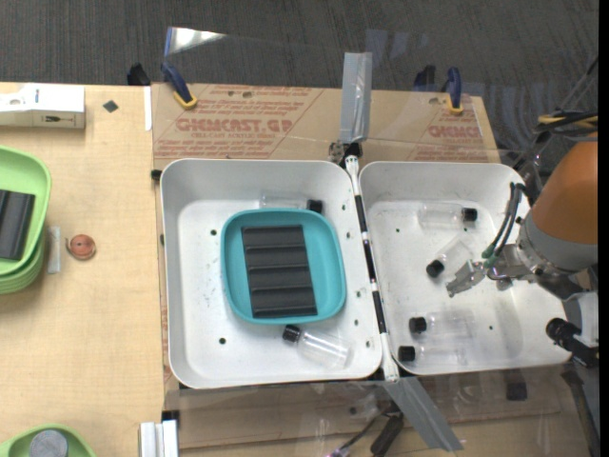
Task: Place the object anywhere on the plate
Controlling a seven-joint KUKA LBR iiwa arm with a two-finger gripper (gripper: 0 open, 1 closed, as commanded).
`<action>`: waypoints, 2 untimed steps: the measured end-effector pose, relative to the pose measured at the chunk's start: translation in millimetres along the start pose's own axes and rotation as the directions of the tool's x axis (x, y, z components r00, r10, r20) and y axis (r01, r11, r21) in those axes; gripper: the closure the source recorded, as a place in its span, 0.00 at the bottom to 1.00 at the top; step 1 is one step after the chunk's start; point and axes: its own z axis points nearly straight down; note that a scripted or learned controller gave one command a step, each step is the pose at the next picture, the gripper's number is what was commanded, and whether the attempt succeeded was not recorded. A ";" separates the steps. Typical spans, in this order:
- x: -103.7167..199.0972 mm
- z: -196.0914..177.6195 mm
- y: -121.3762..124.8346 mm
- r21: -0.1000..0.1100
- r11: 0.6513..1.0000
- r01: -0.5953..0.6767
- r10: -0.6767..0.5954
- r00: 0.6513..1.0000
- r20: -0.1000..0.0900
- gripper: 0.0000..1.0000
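Honestly, I cannot tell how the gripper (pixel 463 280) is set, low in the right bin (pixel 433 174) among clear vials (pixel 447 260) that could skid away. The teal plate (pixel 328 255) waits in the left bin (pixel 190 274), at nine o'clock; another vial (pixel 316 344) lies at its six.

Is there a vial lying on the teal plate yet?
No. The teal plate carries just a black ridged insert; the nearest vial lies on the bin floor below it.

arm (pixel 571 219): grey, orange band | hand (pixel 463 280): silvery metal | cable: green, thin
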 end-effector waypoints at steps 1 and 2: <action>-61.0 -45.1 -27.5 -0.003 1.000 -0.016 0.016 1.000 0.002 0.00; -51.4 33.8 -26.0 0.001 0.999 0.042 -0.042 0.999 -0.010 0.00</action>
